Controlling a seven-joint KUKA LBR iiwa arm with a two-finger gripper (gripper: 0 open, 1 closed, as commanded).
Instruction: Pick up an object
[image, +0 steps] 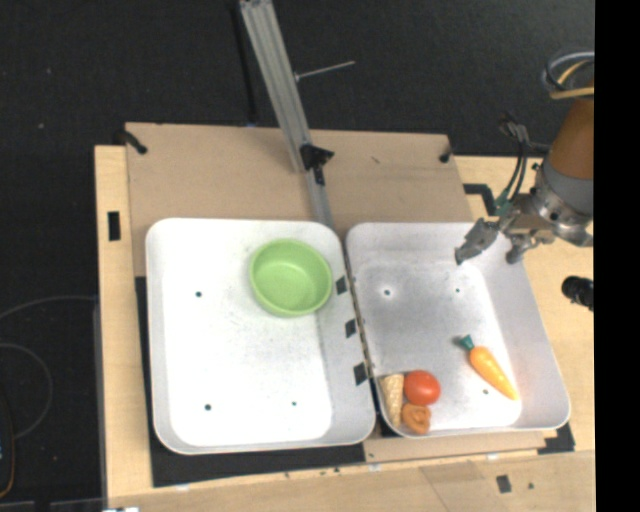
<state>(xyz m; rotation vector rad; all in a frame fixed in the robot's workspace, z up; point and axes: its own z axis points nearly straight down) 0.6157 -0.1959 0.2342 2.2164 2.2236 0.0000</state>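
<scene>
Far left of the claw sits the green bowl (291, 278): light, rigid, best pinched at the rim. Below the claw, the tomato (422, 387) looks smooth and likely to roll, while the carrot (491, 368) offers a slim, firm body to grip across. The claw (496, 243) hangs spread and empty over the right bin's (430, 270) upper corner, wrist tilted.

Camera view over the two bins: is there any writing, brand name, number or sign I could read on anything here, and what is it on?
None: no readable text, number or brand mark stands on anything here.
Green bowl: plain, no marking.
Carrot, tomato: plain.
White bins: small dark dots, not characters.
Bench: small dark marks along its edges, too small to read as anything.
Gripper: no label that can be made out.
</scene>
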